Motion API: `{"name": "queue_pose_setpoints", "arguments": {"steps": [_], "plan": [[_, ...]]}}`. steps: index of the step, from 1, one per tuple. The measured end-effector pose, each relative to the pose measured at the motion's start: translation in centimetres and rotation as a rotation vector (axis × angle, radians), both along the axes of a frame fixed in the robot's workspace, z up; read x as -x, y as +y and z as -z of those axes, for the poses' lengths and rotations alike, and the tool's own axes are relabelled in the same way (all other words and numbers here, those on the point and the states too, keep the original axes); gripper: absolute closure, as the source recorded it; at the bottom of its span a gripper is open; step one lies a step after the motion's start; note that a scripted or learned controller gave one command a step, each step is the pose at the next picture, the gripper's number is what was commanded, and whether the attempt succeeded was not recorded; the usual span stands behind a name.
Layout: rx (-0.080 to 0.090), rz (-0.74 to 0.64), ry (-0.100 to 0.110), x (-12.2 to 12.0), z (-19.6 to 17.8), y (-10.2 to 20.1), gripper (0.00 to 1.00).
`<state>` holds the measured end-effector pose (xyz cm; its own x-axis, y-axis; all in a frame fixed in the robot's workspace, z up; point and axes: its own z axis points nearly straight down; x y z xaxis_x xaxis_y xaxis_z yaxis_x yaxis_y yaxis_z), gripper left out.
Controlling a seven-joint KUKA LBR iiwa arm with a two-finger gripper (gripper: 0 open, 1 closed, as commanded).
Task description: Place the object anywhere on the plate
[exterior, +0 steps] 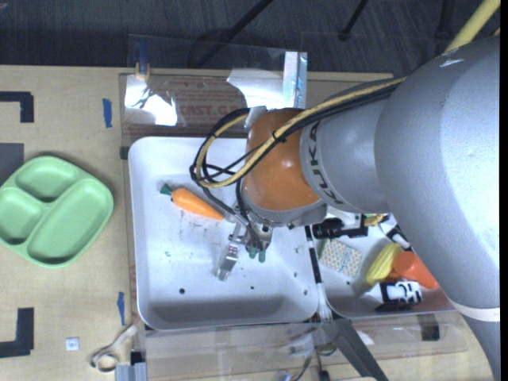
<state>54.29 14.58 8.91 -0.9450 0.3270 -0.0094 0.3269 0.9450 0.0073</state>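
Gripper (240,254) hangs narrowly parted, holding nothing, beside the carrot (194,203): light, stiff, smooth; best pinched mid-body for the plate (54,209).

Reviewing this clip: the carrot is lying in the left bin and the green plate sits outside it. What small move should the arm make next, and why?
Probably a short shift of the pincer up-left over the carrot, then down to grasp. The carrot lies on the floor of the left bin, beside the pincer rather than between its fingers, and the green plate sits off to the left outside the bin, so nothing can be carried there yet.
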Motion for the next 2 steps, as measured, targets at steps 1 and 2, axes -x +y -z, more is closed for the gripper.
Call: {"name": "queue_pose_setpoints", "arguments": {"steps": [1, 2], "plan": [[-0.004, 0.182, 0.001, 4.3, -0.1, 8.2, 0.0], [-0.008, 0.182, -0.005, 4.1, -1.2, 8.3, 1.0]]}}
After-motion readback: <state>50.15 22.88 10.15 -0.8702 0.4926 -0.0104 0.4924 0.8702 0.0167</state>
